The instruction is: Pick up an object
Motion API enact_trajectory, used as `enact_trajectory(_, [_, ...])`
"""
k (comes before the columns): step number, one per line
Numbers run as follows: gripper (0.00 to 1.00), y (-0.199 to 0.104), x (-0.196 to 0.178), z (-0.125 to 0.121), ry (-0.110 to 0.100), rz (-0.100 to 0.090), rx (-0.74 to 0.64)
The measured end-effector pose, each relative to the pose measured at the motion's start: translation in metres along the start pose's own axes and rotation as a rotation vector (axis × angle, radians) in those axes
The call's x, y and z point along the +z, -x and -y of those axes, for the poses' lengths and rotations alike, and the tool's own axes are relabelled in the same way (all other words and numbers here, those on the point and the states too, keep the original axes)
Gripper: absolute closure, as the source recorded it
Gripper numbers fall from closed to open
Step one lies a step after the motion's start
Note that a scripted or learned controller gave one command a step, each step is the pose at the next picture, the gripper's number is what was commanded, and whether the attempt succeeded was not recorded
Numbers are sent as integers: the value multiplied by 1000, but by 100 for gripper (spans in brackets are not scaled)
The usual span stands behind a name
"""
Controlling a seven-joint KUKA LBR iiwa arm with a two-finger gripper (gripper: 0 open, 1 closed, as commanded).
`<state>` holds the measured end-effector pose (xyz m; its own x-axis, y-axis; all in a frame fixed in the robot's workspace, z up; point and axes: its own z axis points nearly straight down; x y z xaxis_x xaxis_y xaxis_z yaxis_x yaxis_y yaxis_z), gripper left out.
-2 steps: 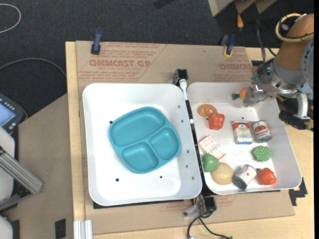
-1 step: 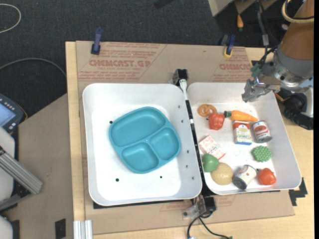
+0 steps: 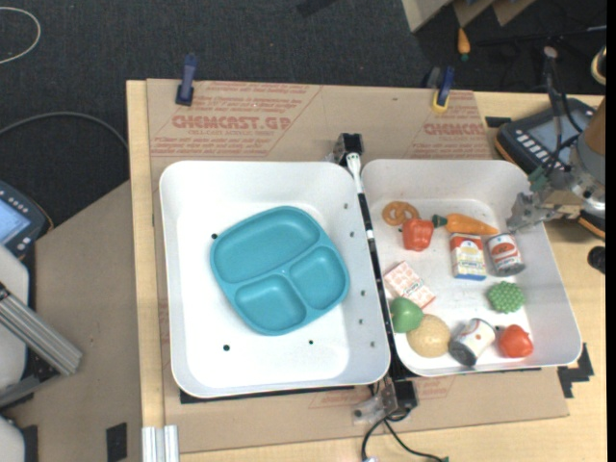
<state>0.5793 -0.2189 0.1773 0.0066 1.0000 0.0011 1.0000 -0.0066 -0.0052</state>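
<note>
approach step, nothing grasped yet. gripper (image 3: 525, 210) hangs at the right bin (image 3: 539, 183) rim; cannot tell its state, too small and blurred. likely targets lie just inward of it: carrot (image 3: 470, 224) closest, soup can (image 3: 504, 254) just below, red pepper (image 3: 418, 234) further inward. next move — settle on one item, centre over it, descend — crowding risks a nudge.

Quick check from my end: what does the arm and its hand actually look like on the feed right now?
At the camera view's right edge, the hand is a small grey metal piece with dark parts, reaching over the right bin's rim. Behind it the wrist is a pale grey, rounded housing. A dark cable rises above it. Finer markings are too small to read.
</note>
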Motion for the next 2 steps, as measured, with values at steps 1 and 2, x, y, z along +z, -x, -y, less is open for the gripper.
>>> enact_trajectory(1, [100, -69, 77, -45, 11, 4, -5])
enact_trajectory(2, [100, -196, -15, -61, 18, -2, -20])
